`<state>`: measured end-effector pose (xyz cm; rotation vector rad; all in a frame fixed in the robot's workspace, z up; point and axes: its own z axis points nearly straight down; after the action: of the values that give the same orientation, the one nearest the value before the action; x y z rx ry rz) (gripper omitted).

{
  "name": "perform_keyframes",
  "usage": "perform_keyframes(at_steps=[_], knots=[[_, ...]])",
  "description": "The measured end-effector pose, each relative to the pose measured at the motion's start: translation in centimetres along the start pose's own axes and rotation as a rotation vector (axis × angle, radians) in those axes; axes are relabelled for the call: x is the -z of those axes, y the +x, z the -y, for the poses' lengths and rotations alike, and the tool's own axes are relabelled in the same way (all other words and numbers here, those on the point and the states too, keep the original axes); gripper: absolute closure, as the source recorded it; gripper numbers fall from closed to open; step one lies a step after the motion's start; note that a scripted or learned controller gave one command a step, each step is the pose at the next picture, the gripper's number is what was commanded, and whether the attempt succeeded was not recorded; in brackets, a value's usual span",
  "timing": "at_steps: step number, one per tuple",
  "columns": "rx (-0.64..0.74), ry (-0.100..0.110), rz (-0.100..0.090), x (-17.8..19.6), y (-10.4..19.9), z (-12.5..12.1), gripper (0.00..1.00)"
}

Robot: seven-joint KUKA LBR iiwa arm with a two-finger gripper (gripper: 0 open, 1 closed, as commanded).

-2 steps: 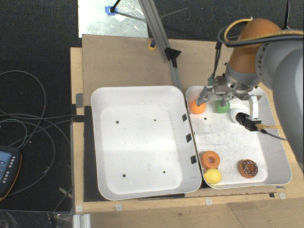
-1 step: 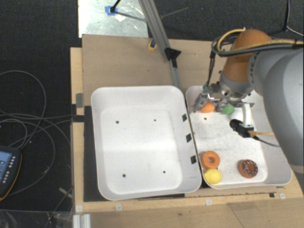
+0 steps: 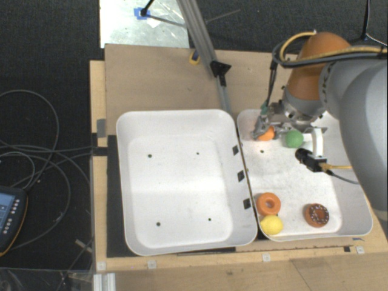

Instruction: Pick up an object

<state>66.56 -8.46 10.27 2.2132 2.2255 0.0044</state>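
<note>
1. Camera view: gripper (image 3: 265,128) is lowered at the far left corner of the right bin (image 3: 351,214), directly over a small orange object (image 3: 265,135); finger opening and grasp cannot be told.
2. Counted in that bin: one green ball (image 3: 294,139) just beside, one orange ring (image 3: 268,203), one yellow ball (image 3: 271,225), one brown doughnut (image 3: 316,214).

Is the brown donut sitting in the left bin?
No, the brown donut lies near the front of the right bin, beside the orange ring and yellow ball.
</note>
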Motion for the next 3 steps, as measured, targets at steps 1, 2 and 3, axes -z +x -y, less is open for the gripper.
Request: perform_keyframes(at_steps=[1, 2, 3], knots=[[-0.002, -0.002, 0.000, 4.5, 0.2, 0.2, 1.00], [0.000, -0.003, 0.000, 9.5, 0.7, 0.8, 1.00], [-0.002, -0.004, 0.001, 14.3, -0.1, 0.7, 1.00]])
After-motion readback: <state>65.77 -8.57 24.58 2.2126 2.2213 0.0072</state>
